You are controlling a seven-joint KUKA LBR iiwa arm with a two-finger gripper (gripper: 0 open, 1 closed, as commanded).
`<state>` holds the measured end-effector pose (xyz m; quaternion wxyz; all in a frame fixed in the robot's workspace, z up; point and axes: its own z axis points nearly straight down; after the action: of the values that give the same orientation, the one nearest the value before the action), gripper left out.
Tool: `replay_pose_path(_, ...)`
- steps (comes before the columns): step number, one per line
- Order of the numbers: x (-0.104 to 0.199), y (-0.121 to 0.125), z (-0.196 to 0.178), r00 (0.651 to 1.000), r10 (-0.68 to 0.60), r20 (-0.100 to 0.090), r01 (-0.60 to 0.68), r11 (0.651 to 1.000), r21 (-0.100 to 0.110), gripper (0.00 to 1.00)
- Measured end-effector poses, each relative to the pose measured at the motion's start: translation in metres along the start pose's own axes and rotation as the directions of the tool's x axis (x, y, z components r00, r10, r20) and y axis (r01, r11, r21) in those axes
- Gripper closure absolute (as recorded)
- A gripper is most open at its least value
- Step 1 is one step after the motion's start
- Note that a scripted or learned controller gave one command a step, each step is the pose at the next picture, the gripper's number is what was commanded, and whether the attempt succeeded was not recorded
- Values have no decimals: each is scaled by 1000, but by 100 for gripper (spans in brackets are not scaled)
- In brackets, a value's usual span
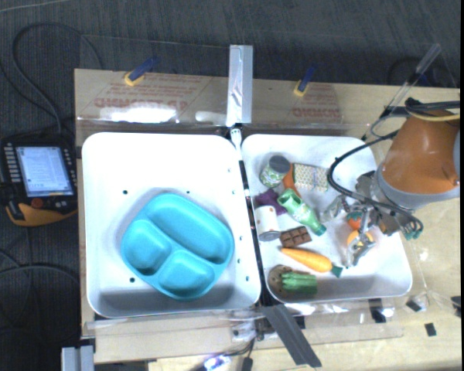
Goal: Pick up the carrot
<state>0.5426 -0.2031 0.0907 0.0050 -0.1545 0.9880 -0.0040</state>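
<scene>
1. Camera view, going left to right: the left bin (100, 176) has a blue divided plate (178, 243) sitting tilted in it, well left of the carrot, so it's out of the action.
2. The carrot (307, 260) lies flat near the right bin's (394, 280) front wall, green tip pointing right. A chocolate bar (295, 236) is just behind it, a green bottle (301, 212) further back, and a green veggie thing (295, 282) just in front. Crowded, so a clean grab looks tricky.
3. The gripper (359, 236) hangs just right of the carrot, apart from it. Can't tell if it's open or closed, too much clutter there.
</scene>
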Motion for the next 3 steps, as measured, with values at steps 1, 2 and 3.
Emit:
replay_pose_path(1,-2,0,-11,1000,1,3,-1,1000,2,100)
replay_pose_path(2,-2,0,-11,1000,1,2,-1,1000,2,0)
replay_pose_path(3,-61,-38,-80,997,72,-5,-72,997,-8,0)
